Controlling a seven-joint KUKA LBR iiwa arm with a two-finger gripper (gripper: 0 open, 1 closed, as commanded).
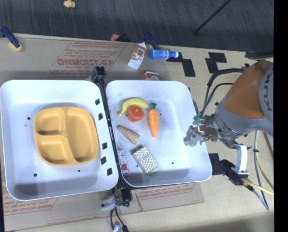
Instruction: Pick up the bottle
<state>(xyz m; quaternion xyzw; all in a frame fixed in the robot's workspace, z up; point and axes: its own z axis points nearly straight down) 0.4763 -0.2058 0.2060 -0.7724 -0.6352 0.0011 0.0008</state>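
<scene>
The bottle (162,54), blue with a white cap, lay on its side on the bench behind the right bin (181,93), outside it. Inside that bin sat a banana (134,103), tomato (135,113), carrot (153,122) and small box (145,159). The gripper (194,135) hovered at the bin's right wall; whether it was spread could not be told.

Yellow tray (66,134) (left bin (18,95))

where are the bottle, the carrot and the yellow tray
bottle (159,54): camera view, middle of its blue body
carrot (153,122): camera view, middle of its orange root
yellow tray (92,134): camera view, right rim
</scene>
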